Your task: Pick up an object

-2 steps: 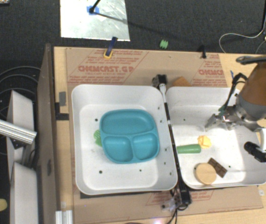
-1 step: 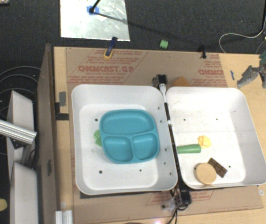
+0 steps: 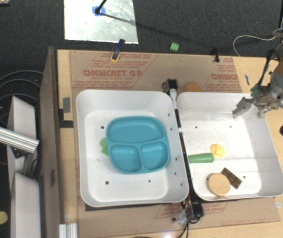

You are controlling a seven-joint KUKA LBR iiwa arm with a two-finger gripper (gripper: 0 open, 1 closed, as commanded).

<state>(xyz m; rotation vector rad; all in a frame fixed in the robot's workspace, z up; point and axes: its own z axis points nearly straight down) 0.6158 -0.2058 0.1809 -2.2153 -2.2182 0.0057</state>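
Note:
My gripper (image 3: pixel 251 108) hangs over the far right part of the right bin (image 3: pixel 245 133), its two fingers spread open with nothing between them. Well below and left of it lie the objects: a green cylinder (image 3: pixel 200 158) with a yellow piece (image 3: pixel 217 150) at its right end, a round tan disc (image 3: pixel 218 184), and a dark brown bar (image 3: pixel 231 178) touching the disc's upper right. All of them rest in the near part of the right bin, apart from the gripper.
A blue three-compartment plate (image 3: pixel 137 144) fills the middle of the left bin (image 3: pixel 94 182), with a green thing (image 3: pixel 103 145) peeking out at its left edge. A black divider (image 3: pixel 178 133) runs between the bins. Cables lie off the bench at left.

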